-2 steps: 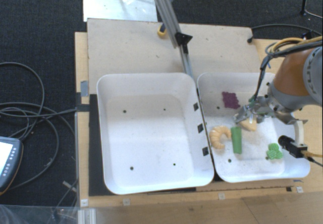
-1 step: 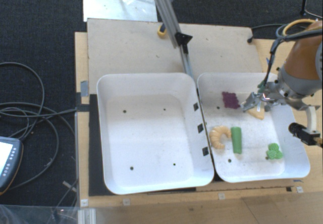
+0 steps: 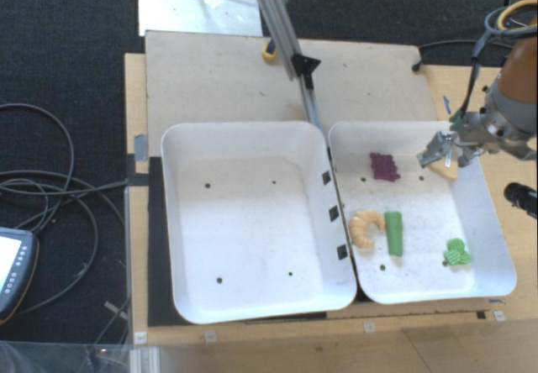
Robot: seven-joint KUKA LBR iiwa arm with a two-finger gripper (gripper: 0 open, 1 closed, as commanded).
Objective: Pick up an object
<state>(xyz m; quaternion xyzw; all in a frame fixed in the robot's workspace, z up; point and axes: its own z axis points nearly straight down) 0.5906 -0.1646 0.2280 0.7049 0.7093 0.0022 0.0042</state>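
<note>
Over the right bin's (image 3: 487,195) far right rim hang the jaws, their opening impossible to tell, a yellowish piece (image 3: 445,168) just beneath; purple lump (image 3: 384,166) nearby.

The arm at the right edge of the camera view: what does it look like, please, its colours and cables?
The arm is grey with an orange band above the wrist. Its gripper is silvery metal. A dark cable and a yellowish hose loop above it.

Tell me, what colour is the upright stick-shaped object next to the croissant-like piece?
Green, seen in the camera view, in the right bin.
</note>
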